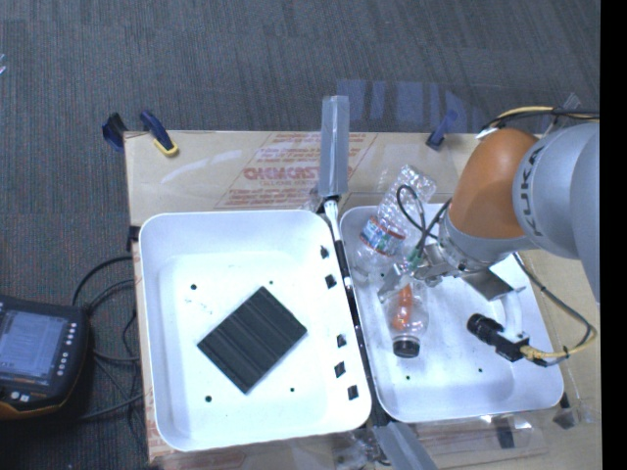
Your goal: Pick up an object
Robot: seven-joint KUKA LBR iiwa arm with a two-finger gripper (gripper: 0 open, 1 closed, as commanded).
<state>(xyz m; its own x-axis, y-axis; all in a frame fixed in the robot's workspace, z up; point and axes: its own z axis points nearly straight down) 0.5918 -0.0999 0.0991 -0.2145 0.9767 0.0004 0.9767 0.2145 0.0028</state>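
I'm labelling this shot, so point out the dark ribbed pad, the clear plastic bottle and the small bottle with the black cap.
dark ribbed pad (253,338), camera view, centre of its ridged top
clear plastic bottle (390,221), camera view, crinkled body near the label
small bottle (406,317), camera view, clear body above the black cap

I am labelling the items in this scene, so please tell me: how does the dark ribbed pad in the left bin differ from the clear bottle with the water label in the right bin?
The ribbed pad is dark, opaque and flat; the clear bottle is see-through and crumpled. The ribbed pad lies alone in the left bin, while the clear bottle leans on the right bin rim, close to the arm. Both rest in white bins.
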